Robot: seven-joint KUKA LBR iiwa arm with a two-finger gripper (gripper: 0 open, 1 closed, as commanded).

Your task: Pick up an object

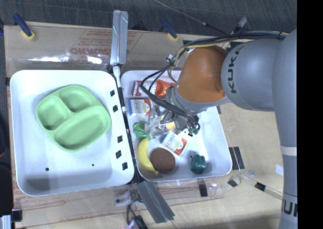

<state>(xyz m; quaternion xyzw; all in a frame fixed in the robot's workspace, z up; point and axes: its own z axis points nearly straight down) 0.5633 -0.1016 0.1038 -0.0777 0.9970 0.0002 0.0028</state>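
Note:
The right bin (222,145) holds a yellow banana (144,156), a brown round fruit (163,160), a dark green pepper-like toy (198,163), a white and red packet (176,142), a small carton (140,107) and an orange and red item (162,88). My gripper (164,122) reaches down into the middle of this bin, just above the packet and to the right of the carton. The orange wrist band (202,75) and the cables hide most of the gripper. A small green piece (140,130) lies by the bin's left wall.
In the left bin (25,172) lies a light green divided plate (74,116). A metal divider bar (119,36) stands between the two bins at the back. Blue clamps (23,26) hold the bench cover at the far edge.

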